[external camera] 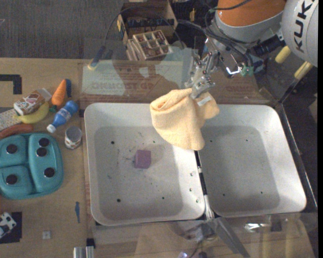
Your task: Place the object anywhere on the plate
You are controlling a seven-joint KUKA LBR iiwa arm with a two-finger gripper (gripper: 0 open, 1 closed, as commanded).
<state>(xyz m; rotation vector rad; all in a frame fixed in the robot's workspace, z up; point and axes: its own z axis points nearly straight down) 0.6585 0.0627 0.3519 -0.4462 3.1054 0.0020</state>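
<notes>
The jaws (202,89) sit in the upper middle of the frame, hanging from the grey arm with its orange band (247,11) at the top right. They are pressed in on the top corner of a pale yellow cloth (180,121), pinching a bunched fold of it; the metal fingers (203,75) stand close together with fabric gathered between them. The cloth hangs down from that pinch in a loose drape, its lower edge falling over the seam between the two white bins, across the upper right corner of the left bin (96,151) and the upper left corner of the right bin (282,151). Whether the lower edge touches either bin cannot be told.

A small purple block (143,158) lies on the floor of the left bin, below and to the left of the cloth and apart from it.

On the tabletop (40,70) at the left of the frame lie a teal tray with round hollows (28,164), a small tin can (73,137), a blue and white bottle (62,116), a banana (34,116) and a toy carrot (60,92). A wooden box with compartments (150,43) sits at the top centre.
</notes>
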